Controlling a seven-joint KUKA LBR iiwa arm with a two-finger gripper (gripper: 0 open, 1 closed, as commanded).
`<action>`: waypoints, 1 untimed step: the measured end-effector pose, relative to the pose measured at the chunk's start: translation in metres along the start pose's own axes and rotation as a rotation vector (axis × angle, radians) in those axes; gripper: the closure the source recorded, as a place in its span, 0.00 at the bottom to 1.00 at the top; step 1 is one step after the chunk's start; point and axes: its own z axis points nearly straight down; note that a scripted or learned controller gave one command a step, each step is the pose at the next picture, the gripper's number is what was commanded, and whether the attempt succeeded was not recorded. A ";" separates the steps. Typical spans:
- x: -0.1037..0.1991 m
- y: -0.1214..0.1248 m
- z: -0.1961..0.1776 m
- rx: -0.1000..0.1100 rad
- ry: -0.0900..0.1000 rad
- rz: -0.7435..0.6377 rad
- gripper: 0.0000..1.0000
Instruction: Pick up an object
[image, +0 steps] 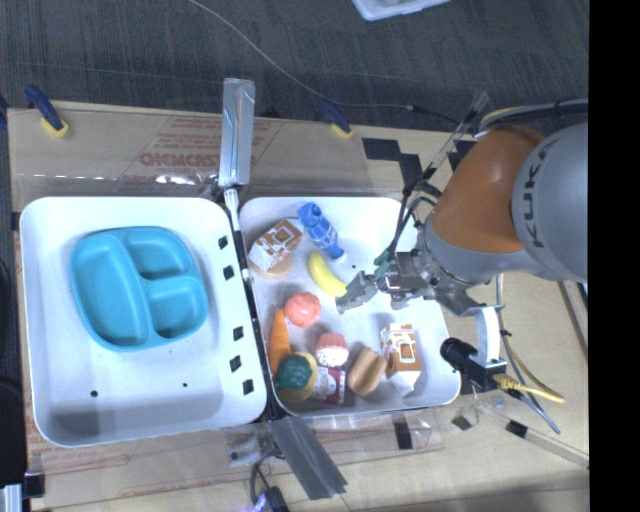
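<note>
So my claw is hanging over the right bin, and its tip is just beside the banana, on the side away from the divider between the bins. Honestly I can't tell if it's wide or narrow from up here, the angle hides that, and nothing is visibly gripped in it.

Using the banana as the landmark: the blue bottle is just above it toward the far wall, and the little toy house-looking thing sits to the divider side of that. Below the banana there's a pink ball, then a carrot lying along the divider. Further down toward the near wall it's a pile: a green-blue round thing, a red and white piece, a hot dog bun and a small carton.

The left bin holds a blue divided plate.
</note>
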 end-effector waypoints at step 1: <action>0.005 0.049 0.110 -0.007 -0.002 -0.177 0.00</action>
